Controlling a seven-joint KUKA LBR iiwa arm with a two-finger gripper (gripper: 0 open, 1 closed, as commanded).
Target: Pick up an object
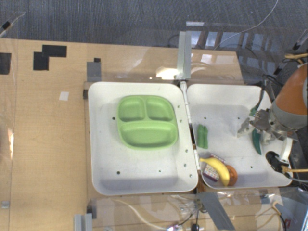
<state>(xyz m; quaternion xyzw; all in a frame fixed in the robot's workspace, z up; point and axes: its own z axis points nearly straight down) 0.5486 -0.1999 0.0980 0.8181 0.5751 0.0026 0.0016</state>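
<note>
Bins, two shallow white ones, sit side by side on the wooden surface (pixel 43 143). The left bin (pixel 103 177) holds a green divided plate (pixel 146 121) at frame centre: rigid, light, probably slick plastic, best taken by its rim. The right bin (pixel 226 100) holds a banana (pixel 216 170) at its lower edge, touching a brown rounded fruit (pixel 231 175); both look soft and bruisable, so the banana's middle suits a gentle grip. A small green block (pixel 202 136) lies near the divider, light and stiff-looking. At right, the gripper (pixel 256 133) hovers near a teal object (pixel 256 142); whether it is apart or together, I cannot tell.
</note>
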